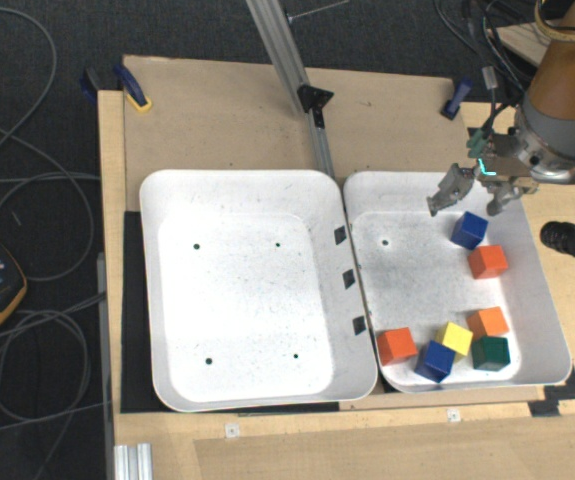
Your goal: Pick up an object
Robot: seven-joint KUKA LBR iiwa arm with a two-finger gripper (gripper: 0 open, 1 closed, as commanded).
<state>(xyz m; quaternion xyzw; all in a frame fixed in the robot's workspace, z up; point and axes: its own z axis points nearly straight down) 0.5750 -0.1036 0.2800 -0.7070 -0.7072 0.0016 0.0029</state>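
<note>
Above the far end of the right bin point(547, 298), the gripper point(474, 195) hangs with its two fingers spread apart and nothing between them. One finger point(445, 194) angles down toward the bin floor on the view's left; the other finger point(502, 196) sits on the view's right. The grey arm point(565, 88) enters from the view's right, and its orange band occupies the upper right corner.

Candidate objects for the pick all lie in the right bin:
- A blue cube point(470, 230) lies just below the spread fingers, nearest to the gripper. Whether a fingertip touches it cannot be told.
- An orange cube point(488, 261) sits just beside the blue cube, toward the near side.
- A second orange cube point(487, 321) rests near the bin's near right corner, with a green cube point(491, 353) touching its near side.
- A yellow cube point(457, 338) lies just left of the green cube.
- A second blue cube point(434, 361) sits against the yellow cube, at the near rim.
- A third orange cube point(398, 345) lies to the left of that blue cube.

Beside it, the left bin point(167, 268) shows a white floor with dark specks. Both bins rest on a wooden bench point(217, 108). A metal pole point(282, 48) runs from the top edge down to the gap between the bins. Cables point(27, 308) lie on the dark floor at the view's left.
</note>
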